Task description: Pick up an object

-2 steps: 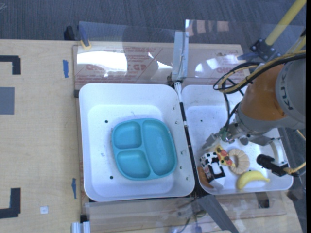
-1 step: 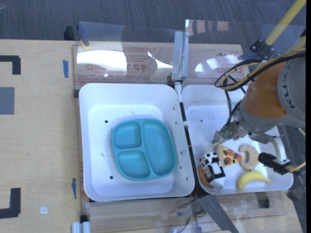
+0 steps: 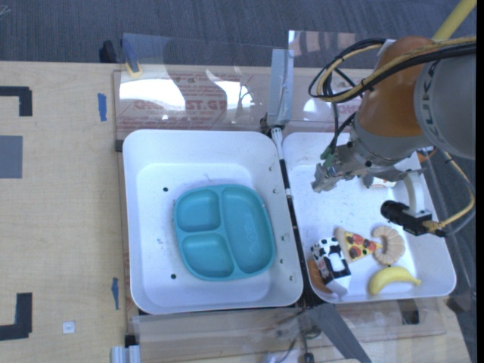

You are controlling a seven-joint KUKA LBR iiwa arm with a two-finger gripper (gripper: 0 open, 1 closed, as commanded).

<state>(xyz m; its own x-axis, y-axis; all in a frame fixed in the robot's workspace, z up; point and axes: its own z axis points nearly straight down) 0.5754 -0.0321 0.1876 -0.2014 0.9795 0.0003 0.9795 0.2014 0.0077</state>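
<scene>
Your hand (image 3: 325,178) hovers over right bin (image 3: 302,153), grip state unclear. Banana (image 3: 392,280), pizza slice (image 3: 358,244) lie near bin's front edge. Teal tray (image 3: 224,231) fills left bin (image 3: 144,165).

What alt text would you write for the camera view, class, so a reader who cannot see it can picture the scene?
A grey arm with an orange band hangs its tool over the right white bin, above a toy banana, pizza slice, ridged tan piece and black-and-white toy clustered at the bin's near end. The left bin holds a teal divided plate.
</scene>
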